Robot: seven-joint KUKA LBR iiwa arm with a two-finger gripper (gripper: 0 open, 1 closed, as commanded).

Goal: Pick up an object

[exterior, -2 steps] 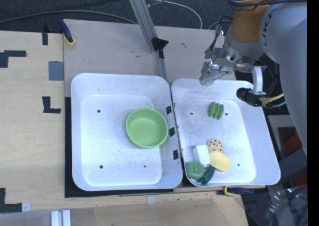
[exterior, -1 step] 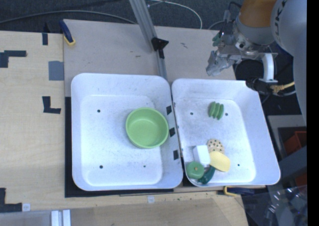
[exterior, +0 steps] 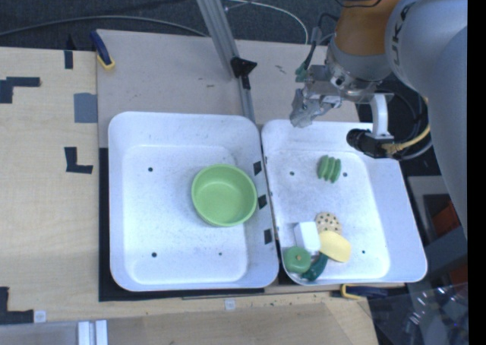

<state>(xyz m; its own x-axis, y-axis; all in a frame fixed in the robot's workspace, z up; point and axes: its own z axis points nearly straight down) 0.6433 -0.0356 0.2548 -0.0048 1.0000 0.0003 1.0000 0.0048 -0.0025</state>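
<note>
My gripper (exterior: 304, 115) hangs over the far left corner of the right bin (exterior: 395, 207), with nothing visible between its fingers. A ribbed green piece (exterior: 329, 168) lies in that bin a short way in front of the gripper. At the bin's near left corner sits a cluster: a white block (exterior: 308, 234), a speckled tan cookie-like piece (exterior: 327, 221), a yellow piece (exterior: 335, 246) and a green round piece (exterior: 298, 260). A light green bowl (exterior: 223, 194) rests upright in the left bin (exterior: 137, 184).
A grey metal pole (exterior: 220, 28) slants up from between the bins at the back. The arm's orange band (exterior: 376, 1) and cables fill the upper right. Black tape marks lie on the wooden bench at left (exterior: 45, 153).
</note>
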